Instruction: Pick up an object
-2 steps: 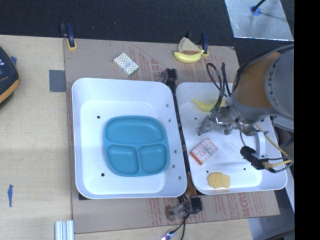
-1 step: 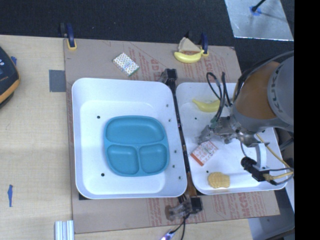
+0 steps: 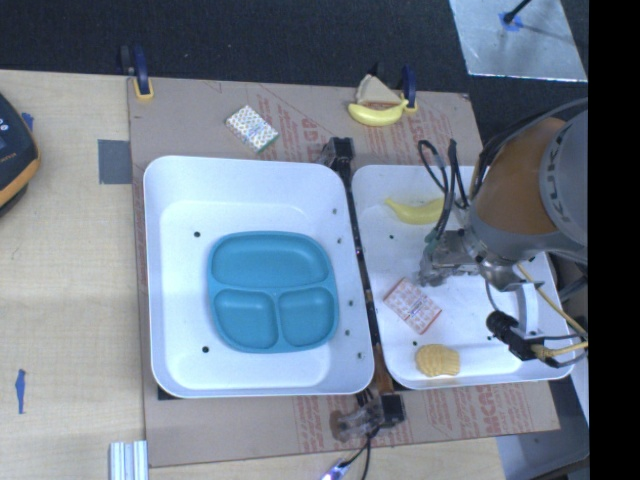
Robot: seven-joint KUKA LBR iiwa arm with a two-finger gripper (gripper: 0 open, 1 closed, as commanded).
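A robotics lab: two shallow white plastic bins [image 3: 160, 268] sit on clamped brown cardboard sheeting [image 3: 300, 118] atop a pale wooden bench [image 3: 60, 298].

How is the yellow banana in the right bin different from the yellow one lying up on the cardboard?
The banana in the right bin is paler and lies partly under the arm's cables. The banana on the cardboard is deeper yellow, lies outside both bins and touches a tan wedge. Both are curved and yellow.
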